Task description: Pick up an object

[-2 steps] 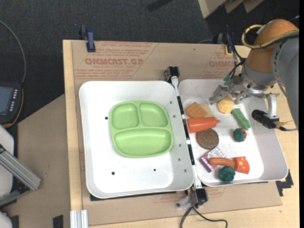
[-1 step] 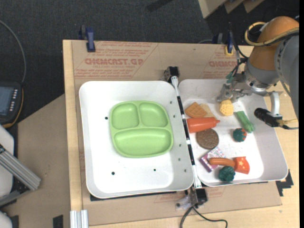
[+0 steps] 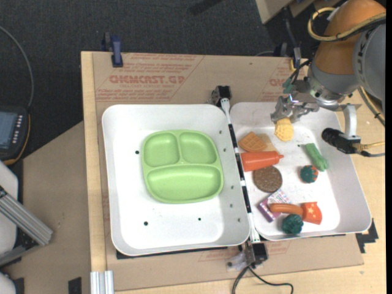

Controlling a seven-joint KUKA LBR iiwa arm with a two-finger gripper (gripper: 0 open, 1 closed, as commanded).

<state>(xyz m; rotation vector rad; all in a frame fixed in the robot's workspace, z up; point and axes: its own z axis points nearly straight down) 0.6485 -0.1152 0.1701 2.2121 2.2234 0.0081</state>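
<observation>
At the near edge of the right bin [image 3: 352, 216] we see a dark green broccoli [image 3: 292, 225], with a sausage [image 3: 285, 209] just behind it lying over a purple-and-white packet [image 3: 271, 203], and a red wedge [image 3: 312, 212] to their right. Behind them sits a brown patty [image 3: 267, 179], and to its right a small green-and-red piece [image 3: 308, 174]. Farther back, a carrot [image 3: 260, 159] lies against the bin's left wall, pointing right, with a waffle [image 3: 253, 142] just behind it and a green stick [image 3: 316, 155] across the bin. In the left bin [image 3: 122, 207] a green divided plate [image 3: 181, 165] rests near the middle, its two small compartments on the far side. Toward the back of the right bin we see the yellow corn [image 3: 283, 129] directly under the hand [image 3: 288, 111]. The fingers are closed around the top of the corn, which sits low, near the bin floor; we cannot tell whether it is touching the floor. The grey arm [image 3: 343, 48] with its orange band rises to the far right, above the brown surface [image 3: 184, 72].
</observation>
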